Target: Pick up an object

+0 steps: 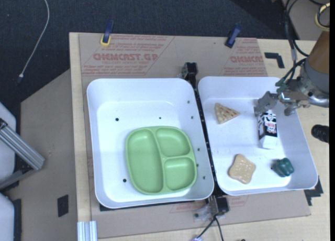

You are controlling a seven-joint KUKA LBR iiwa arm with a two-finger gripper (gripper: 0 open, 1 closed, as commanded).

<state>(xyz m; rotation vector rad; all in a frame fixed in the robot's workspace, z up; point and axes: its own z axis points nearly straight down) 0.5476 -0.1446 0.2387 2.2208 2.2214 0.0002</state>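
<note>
My gripper (276, 106) hangs over the far right part of the right bin (251, 90), reaching in from the right. Its fingers (263, 102) are spread open, one on each side of the top end of a small white milk carton (268, 131) printed with a black cow pattern. The carton lies on the bin floor just below the fingertips, and I cannot tell whether they touch it. A tan triangular cracker (225, 113) lies to the left of the gripper. A round beige biscuit (242, 168) and a small teal object (283, 167) lie near the bin's front.
The left bin (104, 103) holds a green divided plate (159, 159). Both bins rest on a cardboard sheet (157, 56) held by a blue and a yellow clamp at its far edge. Cables hang at the right.
</note>
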